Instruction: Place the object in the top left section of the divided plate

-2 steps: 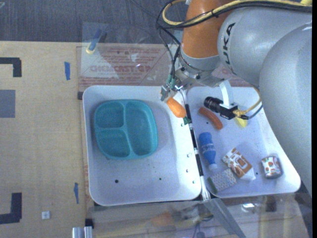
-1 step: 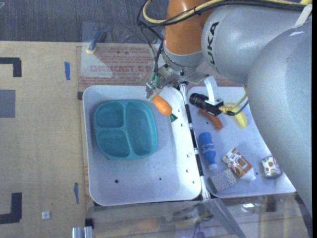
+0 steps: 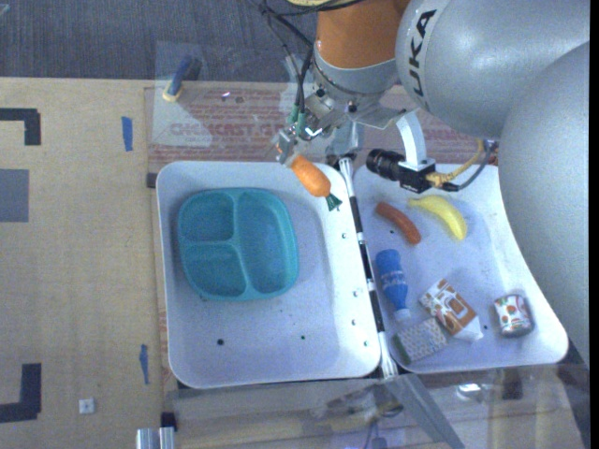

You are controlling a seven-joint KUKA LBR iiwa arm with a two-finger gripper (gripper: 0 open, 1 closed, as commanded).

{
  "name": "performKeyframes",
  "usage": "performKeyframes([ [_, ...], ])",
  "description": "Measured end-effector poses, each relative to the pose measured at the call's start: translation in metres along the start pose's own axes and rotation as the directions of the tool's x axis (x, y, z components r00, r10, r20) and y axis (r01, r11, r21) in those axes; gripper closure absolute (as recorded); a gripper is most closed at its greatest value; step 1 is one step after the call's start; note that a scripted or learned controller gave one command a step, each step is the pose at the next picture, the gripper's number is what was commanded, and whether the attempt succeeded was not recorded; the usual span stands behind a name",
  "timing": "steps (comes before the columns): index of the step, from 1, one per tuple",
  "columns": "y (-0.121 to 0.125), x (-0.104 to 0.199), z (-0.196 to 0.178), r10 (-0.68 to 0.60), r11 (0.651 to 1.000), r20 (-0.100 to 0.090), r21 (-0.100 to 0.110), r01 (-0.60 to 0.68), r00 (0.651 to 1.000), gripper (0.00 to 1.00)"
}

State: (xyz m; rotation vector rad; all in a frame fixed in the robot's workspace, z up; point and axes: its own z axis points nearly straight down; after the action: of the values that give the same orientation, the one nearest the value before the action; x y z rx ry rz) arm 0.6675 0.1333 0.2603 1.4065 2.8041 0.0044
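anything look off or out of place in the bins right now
Nothing looks spilled or damaged. The carrot sits high at the left bin's far right corner, just under the gripper, not on the divided plate. In the right bin the blue bottle lies on its side.

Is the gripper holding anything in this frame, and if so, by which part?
The carrot hangs at the gripper, apparently gripped by its upper orange end, green tip pointing down-right.

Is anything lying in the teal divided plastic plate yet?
No. The teal divided plastic plate shows three bare sections; the orange carrot is beyond its rim.
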Motion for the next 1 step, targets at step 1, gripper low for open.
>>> performKeyframes([
  [1,0.0111,0.0162,0.0593,0.005,1.0,-0.002,0.003,-0.005,1.0,1.0],
])
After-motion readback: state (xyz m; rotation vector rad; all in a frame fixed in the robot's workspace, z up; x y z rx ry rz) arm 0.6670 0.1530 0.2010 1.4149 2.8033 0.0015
